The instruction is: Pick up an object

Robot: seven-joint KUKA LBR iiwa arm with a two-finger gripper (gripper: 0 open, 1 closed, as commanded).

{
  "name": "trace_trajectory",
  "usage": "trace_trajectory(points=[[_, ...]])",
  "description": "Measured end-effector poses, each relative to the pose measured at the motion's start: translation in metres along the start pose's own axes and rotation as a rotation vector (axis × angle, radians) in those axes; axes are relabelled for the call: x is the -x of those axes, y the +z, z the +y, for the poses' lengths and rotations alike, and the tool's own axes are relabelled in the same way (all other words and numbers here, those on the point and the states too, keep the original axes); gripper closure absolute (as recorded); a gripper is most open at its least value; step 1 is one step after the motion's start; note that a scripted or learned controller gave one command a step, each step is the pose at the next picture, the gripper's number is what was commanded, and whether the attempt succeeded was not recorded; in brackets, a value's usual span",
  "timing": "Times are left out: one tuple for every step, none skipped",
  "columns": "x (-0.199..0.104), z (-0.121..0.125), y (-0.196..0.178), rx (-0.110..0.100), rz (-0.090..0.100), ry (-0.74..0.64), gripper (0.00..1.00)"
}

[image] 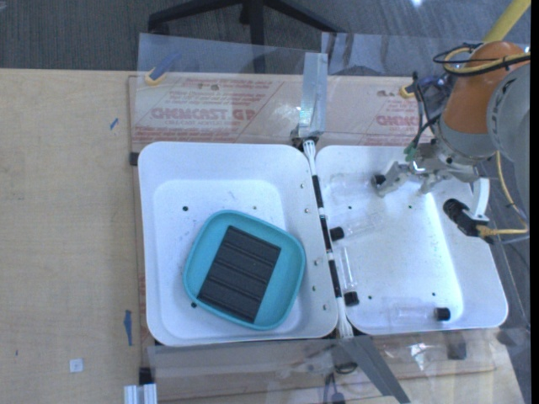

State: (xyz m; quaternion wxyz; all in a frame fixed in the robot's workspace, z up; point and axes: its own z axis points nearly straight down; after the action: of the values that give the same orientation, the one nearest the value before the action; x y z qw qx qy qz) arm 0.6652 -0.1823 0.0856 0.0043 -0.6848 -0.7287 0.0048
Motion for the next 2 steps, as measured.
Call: trace_trajectory(points=[[-0.054,0.007,-0.001,0.014,-0.001,-0.083,0.00],[-0.066,-0.051,-0.002,0.019,-0.001,-0.128,0.00]])
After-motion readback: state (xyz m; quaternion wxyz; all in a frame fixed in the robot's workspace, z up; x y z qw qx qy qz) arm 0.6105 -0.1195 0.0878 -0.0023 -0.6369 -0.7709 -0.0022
